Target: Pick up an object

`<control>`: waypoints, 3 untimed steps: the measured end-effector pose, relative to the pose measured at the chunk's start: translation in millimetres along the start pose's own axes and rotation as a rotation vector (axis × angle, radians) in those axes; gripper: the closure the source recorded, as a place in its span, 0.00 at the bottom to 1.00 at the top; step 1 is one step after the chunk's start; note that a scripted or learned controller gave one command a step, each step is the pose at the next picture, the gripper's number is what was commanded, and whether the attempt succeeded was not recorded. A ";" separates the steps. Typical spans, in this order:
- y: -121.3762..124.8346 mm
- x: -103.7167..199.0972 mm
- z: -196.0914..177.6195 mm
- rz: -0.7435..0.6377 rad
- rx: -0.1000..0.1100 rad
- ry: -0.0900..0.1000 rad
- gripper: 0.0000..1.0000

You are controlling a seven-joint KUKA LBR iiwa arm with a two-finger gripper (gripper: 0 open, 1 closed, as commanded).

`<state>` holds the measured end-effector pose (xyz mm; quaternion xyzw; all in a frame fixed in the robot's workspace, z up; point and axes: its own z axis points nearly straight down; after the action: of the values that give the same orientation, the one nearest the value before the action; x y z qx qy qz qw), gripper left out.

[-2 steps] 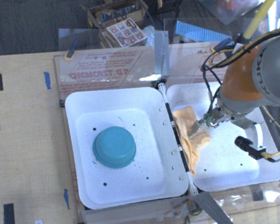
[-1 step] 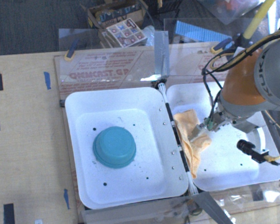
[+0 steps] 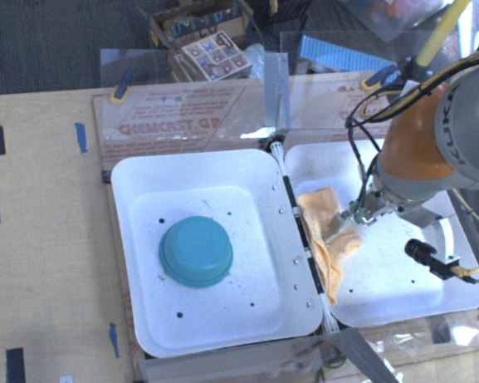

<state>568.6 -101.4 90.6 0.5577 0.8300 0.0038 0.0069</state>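
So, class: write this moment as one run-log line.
arm: over right bin | gripper: at yellow cloth | blue bowl: left bin | lift: not yet

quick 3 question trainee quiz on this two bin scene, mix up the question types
1. True or false: the teal bowl sits in the left bin.
2. Which bin holds the yellow cloth? A) left B) right
3. Fill in: the gripper is down at the cloth's ____ edge in the camera view.

Key
1. True; it sits upside down near the bin's middle.
2. B; the cloth lies against the right bin's left wall.
3. Right.
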 end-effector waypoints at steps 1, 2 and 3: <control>-6.4 2.7 -0.2 0.055 0.000 0.000 0.00; 16.1 -9.6 0.8 0.067 0.004 0.000 0.00; -8.6 0.3 0.1 0.055 0.002 0.000 0.00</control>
<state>560.5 -104.3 90.4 0.5802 0.8144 0.0034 0.0062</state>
